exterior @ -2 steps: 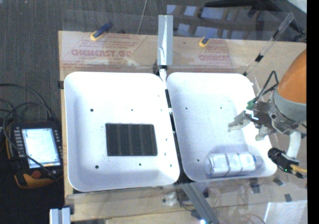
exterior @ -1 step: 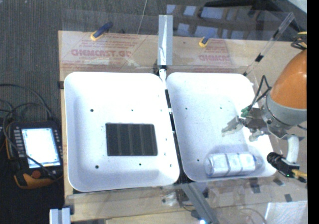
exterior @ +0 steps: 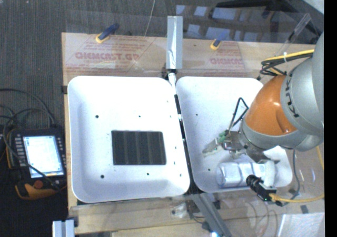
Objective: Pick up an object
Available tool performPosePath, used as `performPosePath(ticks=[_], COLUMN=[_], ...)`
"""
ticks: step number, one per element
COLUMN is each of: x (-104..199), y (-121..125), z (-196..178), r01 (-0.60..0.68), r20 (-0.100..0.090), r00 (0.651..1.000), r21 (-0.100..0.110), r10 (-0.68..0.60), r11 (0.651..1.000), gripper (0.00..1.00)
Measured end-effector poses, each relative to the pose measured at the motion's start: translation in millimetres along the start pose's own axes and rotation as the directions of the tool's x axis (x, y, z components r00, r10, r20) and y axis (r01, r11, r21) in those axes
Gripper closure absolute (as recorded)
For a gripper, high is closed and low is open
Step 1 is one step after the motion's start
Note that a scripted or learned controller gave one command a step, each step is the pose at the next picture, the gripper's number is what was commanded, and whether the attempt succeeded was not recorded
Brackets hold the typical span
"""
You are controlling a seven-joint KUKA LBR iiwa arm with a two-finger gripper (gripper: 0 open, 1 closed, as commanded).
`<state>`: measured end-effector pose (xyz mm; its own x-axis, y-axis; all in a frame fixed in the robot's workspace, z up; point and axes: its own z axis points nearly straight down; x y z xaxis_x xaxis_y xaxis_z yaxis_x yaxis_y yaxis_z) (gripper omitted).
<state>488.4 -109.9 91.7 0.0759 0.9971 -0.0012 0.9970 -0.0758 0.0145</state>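
A dark ribbed rectangular pad point(exterior: 138, 147) lies flat in the middle of the left bin point(exterior: 89, 94). My arm, grey with its orange band point(exterior: 268, 112), reaches over the right bin point(exterior: 210, 94) from the right. The gripper point(exterior: 215, 146) hangs low over the middle of that bin's floor, pointing left, small and partly blurred. Just below it, near the bin's front wall, a silvery cylindrical shape point(exterior: 234, 174) sits against the wrist; whether it is a loose object or part of the arm is unclear. The pad is far from the gripper, across the divider.
A grey post point(exterior: 174, 43) stands behind the bins at the divider. Two clamps point(exterior: 106, 32) point(exterior: 215, 45) sit on the wooden board at the back. A handheld controller point(exterior: 39, 157) lies left of the bench. A black cable loop point(exterior: 239, 109) rises beside the wrist.
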Motion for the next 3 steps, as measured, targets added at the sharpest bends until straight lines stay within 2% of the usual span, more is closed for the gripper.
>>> performPosePath(ticks=[1, 2, 3], x=[1.0, -18.6, -13.1], y=[1.5, 0.5, 0.7], z=[-10.1, -194.8, -259.6], r01=[0.0, 0.025, -0.028], r20=[-0.003, 0.002, 0.002], r00=[1.0, 1.0, 1.0], r21=[-0.002, 0.014, 0.014], r10=[0.0, -0.025, 0.028], r11=[1.0, 1.0, 0.999], gripper=[1.0, 1.0, 1.0])
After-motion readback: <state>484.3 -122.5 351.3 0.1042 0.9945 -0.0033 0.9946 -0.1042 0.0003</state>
